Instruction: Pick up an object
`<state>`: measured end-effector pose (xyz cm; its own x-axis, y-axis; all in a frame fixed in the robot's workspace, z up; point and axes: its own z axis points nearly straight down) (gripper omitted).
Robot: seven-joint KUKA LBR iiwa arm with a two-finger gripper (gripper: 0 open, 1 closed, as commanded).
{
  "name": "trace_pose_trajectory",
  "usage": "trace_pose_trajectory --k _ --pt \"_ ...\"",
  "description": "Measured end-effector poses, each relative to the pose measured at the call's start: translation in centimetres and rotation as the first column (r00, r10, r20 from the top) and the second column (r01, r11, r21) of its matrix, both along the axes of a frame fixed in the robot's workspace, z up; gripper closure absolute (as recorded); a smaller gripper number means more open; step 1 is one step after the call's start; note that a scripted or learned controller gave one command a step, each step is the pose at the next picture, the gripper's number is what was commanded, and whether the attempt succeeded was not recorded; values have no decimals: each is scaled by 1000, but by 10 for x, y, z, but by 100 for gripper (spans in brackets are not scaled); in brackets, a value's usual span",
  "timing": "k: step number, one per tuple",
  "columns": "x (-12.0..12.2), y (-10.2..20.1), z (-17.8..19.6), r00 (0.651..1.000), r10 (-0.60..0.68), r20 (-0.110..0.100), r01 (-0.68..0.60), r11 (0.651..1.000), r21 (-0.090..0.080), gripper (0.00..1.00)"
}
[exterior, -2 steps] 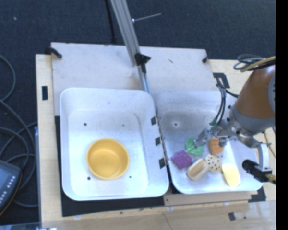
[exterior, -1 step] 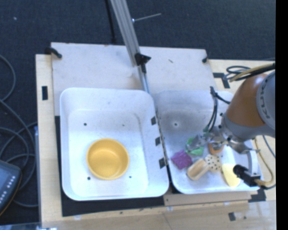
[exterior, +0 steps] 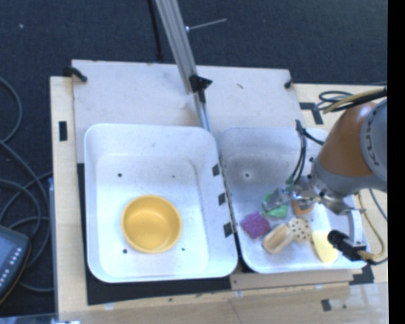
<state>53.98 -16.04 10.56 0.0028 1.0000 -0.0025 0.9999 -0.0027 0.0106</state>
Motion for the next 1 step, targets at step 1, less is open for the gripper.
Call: trace_pose_trajectory --k 1 --pt "1 -1 11 1000 -5 5 5 1000 -1 100"
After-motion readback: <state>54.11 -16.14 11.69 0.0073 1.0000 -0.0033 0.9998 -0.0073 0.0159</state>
